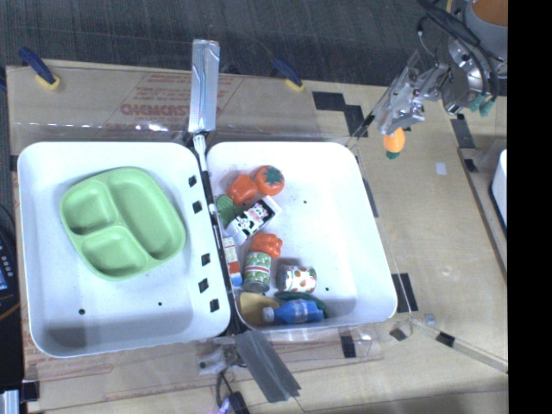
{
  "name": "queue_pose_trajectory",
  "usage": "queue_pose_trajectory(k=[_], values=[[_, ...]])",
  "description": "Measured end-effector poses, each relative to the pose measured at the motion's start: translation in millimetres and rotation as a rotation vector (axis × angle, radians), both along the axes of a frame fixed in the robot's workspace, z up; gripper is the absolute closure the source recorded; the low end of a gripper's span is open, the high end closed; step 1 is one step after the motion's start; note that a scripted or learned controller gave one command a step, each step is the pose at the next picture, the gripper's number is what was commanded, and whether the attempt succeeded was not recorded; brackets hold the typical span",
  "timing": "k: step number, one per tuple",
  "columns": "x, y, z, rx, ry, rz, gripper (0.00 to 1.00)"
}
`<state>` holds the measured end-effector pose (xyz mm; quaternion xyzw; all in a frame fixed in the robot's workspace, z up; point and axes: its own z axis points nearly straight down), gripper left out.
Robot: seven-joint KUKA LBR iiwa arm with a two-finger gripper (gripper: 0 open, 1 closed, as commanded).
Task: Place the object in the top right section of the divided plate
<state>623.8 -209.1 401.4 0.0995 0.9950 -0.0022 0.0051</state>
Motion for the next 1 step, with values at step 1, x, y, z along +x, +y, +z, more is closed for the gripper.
queue_pose_trajectory(k=[1], values=[[-71.2,-1.3,40.4,0.001,0.008,0.404,1.0]])
